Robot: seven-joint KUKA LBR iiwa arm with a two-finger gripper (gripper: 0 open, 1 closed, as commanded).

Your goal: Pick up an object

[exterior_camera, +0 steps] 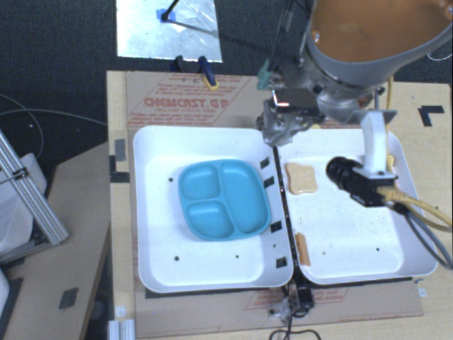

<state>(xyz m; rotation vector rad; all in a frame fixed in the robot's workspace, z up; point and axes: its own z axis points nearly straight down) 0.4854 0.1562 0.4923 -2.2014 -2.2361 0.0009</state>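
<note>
Pickup not yet done: pincer (282, 127) hangs near the right bin's (368, 273) far rim, grip I cannot tell; toast (301, 178) lies unlifted.

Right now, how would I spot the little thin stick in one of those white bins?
Take the white bin on the view's right. Along its wall nearest the other bin, toward the near edge, lies the orange-brown stick. Unlike the bread slice farther back, which is pale, broad and squarish, it is narrow and darker.

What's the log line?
pincer: over bins' shared edge | blue three-compartment plastic plate: left white bin | tan toast-like slice, thin orange stick: right white bin
</note>
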